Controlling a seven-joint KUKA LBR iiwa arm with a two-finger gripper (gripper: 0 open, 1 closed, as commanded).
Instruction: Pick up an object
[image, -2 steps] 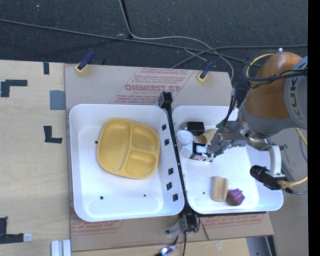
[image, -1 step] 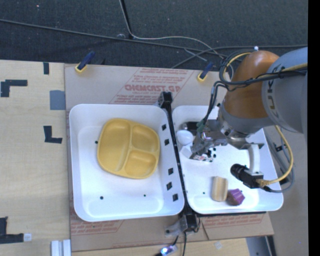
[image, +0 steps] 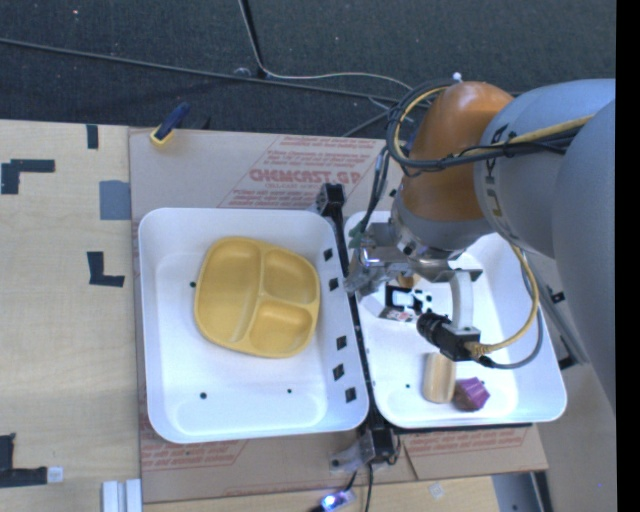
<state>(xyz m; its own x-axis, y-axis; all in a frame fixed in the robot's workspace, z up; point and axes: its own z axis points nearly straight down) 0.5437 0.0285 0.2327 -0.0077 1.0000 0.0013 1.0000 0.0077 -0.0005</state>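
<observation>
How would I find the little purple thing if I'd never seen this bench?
Look at the right bin, the one under the grey arm. Go to its near edge, where two small things sit side by side. The purple thing is the lumpy one on the right, next to a tan cylinder that stands smooth and pale.

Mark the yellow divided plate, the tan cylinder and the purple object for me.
yellow divided plate (image: 257, 296), camera view, on its central ridge.
tan cylinder (image: 437, 379), camera view, middle of its side.
purple object (image: 471, 393), camera view, its centre.
</observation>
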